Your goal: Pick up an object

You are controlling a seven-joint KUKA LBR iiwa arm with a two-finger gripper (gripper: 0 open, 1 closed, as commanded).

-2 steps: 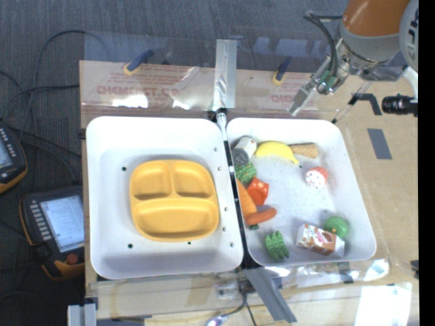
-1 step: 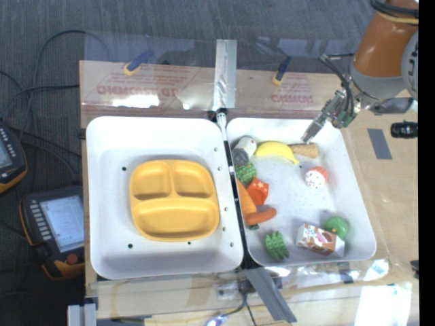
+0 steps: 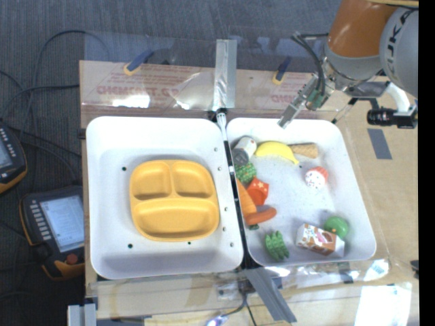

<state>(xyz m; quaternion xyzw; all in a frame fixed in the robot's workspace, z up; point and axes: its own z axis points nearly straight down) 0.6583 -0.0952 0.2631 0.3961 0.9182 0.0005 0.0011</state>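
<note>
The right bin holds a heap of toy food. A yellow banana lies near its back wall beside a tan wedge and a grey-and-white piece. Further forward are a white-and-red ball, a red pepper, an orange carrot and a red sausage. At the front sit a green leafy piece, a small printed carton and a green ball. My gripper hangs slanted over the bin's back rim, above and just right of the banana, with nothing seen in it.
In the left bin lies a yellow compartment tray. A metal divider strip runs between the bins at the back. Cardboard with clear film lies behind them. Two handheld pendants sit far left.
</note>
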